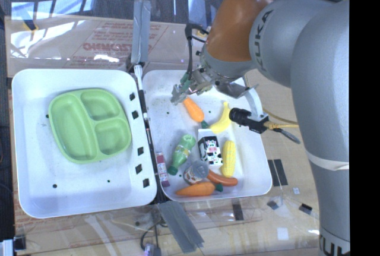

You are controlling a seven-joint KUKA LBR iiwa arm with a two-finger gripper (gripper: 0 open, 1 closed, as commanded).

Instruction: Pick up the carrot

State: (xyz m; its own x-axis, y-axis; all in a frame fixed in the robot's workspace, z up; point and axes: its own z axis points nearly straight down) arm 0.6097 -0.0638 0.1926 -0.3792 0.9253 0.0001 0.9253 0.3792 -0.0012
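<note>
Camera view shows the grey arm with its orange band filling the right of the frame, reaching toward the upper middle. Below it on the table sit two white bins: the left bin holds a green divided plate, and the right bin holds a scatter of toy food. The tool hangs over the upper left part of the right bin, just above and left of a carrot; whether it is released or clenched, I cannot tell. A second carrot lies at the bin's lower edge. Between them lie a banana, a corn cob, a green bottle and a cow-patterned carton.
</note>
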